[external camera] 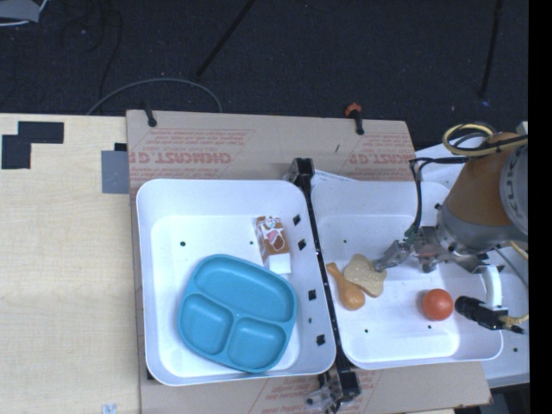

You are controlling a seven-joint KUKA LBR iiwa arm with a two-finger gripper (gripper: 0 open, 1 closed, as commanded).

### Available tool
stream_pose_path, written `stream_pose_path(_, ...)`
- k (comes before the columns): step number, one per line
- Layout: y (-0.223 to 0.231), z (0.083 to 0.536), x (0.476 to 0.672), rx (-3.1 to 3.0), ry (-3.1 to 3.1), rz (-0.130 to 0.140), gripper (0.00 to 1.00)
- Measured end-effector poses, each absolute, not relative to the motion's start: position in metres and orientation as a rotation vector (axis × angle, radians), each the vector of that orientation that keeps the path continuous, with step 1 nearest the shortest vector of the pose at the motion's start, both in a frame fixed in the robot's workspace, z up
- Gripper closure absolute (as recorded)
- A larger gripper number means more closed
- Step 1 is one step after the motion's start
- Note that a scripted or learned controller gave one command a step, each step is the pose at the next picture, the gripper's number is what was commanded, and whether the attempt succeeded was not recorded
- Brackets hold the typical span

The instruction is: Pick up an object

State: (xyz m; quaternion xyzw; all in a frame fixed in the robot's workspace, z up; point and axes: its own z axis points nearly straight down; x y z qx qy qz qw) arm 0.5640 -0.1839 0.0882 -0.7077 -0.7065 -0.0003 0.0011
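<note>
While the pale toast piece [365, 276] lies in the right bin [392, 352] on an orange carrot [346, 290], the gripper [385, 258] sits just beside it; I cannot tell its grip. A red tomato [437, 304] rests nearby. A blue tray [237, 312] fills the left bin [164, 274].

Bench [60, 257]; cardboard sheet [259, 149] on it; two white bins [164, 205] atop.

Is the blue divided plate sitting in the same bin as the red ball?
No, the blue divided plate lies in the left bin, while the red ball rests in the right bin.
</note>
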Motion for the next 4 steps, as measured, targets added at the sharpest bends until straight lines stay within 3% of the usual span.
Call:
stream_pose_path(1, -0.185, 0.101, 0.565, -2.226, -2.219, -0.005, 1.00)
stream_pose_path(4, -0.177, 0.265, 0.561, -2.222, -2.227, -0.003, 1.00)
